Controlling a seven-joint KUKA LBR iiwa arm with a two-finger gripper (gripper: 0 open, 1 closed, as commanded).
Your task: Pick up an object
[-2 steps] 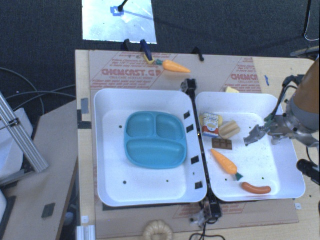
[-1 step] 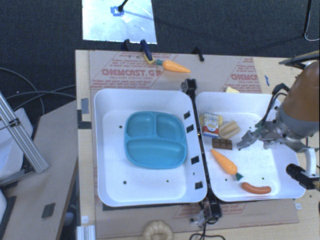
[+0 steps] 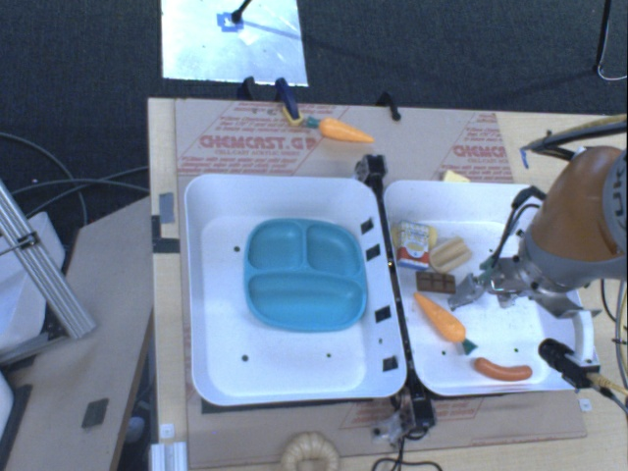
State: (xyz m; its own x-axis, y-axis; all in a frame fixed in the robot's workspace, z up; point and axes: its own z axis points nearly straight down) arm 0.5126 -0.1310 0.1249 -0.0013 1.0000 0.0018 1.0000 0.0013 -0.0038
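Carrot (image 3: 441, 319) in right bin (image 3: 491, 204), long axis diagonal, green tip toward lower right, gripper (image 3: 469, 293) just above it, fingers apart, nothing between them.

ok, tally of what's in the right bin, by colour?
Orange: 2, the orange toy carrot and the orange-red toy sausage
Brown: 1, the dark brown chocolate bar
Tan: 1, the pale tan bread piece
Yellow and red: 1, the small printed carton
Total: 5
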